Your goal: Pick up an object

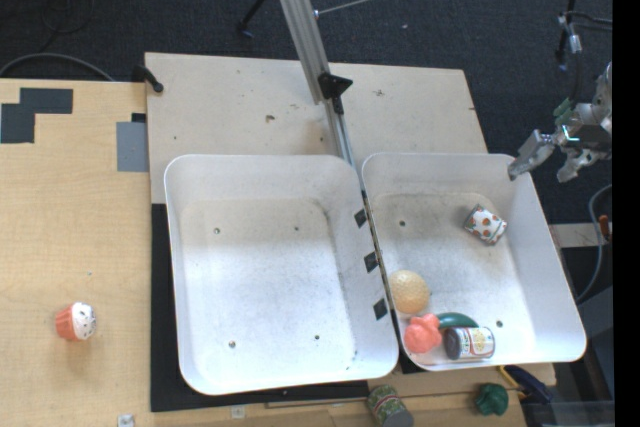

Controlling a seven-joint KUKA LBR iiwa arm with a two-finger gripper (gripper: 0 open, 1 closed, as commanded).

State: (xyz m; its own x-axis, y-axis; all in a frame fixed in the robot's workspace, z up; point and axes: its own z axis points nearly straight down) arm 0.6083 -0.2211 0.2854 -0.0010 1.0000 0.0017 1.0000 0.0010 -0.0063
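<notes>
Two bins on the bench [250, 110]; the pincer [552, 151] hangs spread and empty at the right bin's [560, 315] far rim.
Best target, I judge: the isolated small white box [485, 224], not the tan ball [409, 290], pink toy [423, 334] and can [469, 343].

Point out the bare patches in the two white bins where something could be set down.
The left shallow white bin is bare throughout. The right white bin is open at its far half beside the small white patterned object. Its near corner is crowded: tan ball, pink object, dark can.
</notes>
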